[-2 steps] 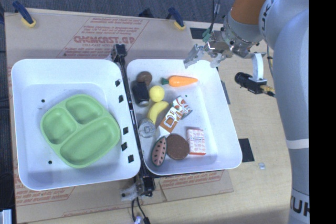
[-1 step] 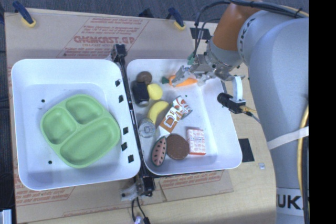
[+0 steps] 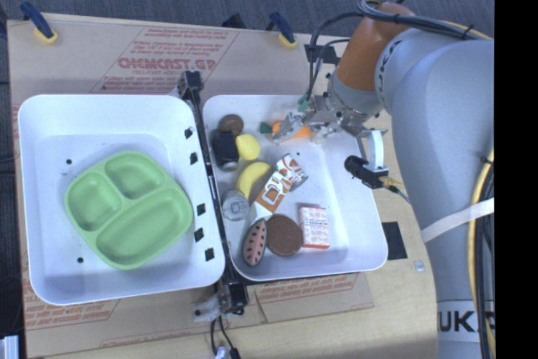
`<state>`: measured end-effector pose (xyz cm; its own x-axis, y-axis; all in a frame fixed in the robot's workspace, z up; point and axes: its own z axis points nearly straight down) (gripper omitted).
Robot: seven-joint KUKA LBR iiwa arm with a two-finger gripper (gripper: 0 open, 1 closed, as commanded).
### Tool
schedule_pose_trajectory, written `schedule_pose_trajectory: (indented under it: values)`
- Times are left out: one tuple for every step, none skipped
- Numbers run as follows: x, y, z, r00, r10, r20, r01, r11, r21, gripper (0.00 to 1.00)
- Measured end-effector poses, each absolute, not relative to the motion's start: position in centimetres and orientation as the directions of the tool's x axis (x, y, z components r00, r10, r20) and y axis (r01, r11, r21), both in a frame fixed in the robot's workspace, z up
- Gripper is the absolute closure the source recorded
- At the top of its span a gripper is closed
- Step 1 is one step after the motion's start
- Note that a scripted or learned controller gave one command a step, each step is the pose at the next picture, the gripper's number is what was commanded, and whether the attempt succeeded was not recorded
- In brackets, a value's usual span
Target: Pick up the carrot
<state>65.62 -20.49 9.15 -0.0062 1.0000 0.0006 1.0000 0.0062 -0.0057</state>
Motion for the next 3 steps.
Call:
schedule_pose_trajectory:
  values:
    - [65.7,-20.4,10.2,-0.011,1.000,0.001,1.000,0.011,-0.007,1.00]
    - [65.7,-20.4,10.2,-0.011,1.000,0.001,1.000,0.011,-0.007,0.00]
    - [65.6,-20.5,9.2,-0.008,1.000,0.001,1.000,0.008,-0.005,0.00]
